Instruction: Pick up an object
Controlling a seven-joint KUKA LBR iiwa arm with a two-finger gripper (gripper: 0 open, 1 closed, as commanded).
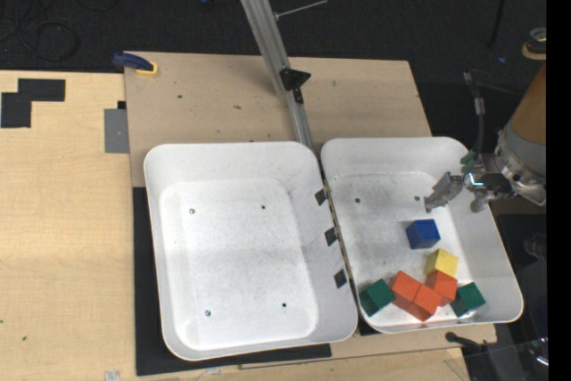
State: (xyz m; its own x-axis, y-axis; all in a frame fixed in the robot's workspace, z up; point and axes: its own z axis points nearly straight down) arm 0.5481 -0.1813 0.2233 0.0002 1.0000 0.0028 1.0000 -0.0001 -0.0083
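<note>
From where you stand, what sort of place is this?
Most likely a robotics lab set up for grasping trials. A robot arm reaches over two white bins on a wooden bench, coloured blocks lie in the right bin as test objects, and cables trail across the dark floor behind.

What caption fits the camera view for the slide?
KUKA gripper hovering over the right bin, above a blue cube and clustered yellow, orange and green blocks; left bin alongside.
</note>
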